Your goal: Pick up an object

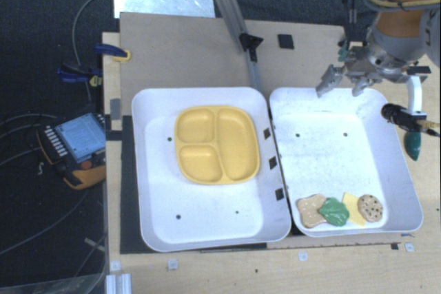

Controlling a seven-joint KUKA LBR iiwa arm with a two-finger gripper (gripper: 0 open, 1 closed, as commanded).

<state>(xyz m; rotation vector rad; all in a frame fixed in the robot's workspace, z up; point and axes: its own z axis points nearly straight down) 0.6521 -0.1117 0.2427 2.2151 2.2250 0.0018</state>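
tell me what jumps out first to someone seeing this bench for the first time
The yellow plastic three-compartment plate in the left white bin catches the eye first. Next is the small cluster of toy food at the near edge of the right white bin: a tan toast-shaped piece, a green leafy piece and a round chocolate-chip cookie. The two-finger gripper hangs open over that bin's far edge.

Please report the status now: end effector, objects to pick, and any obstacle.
End effector open, holding nothing, above far edge of right bin. Toy food pieces at its near edge, untouched. Nothing lies between.
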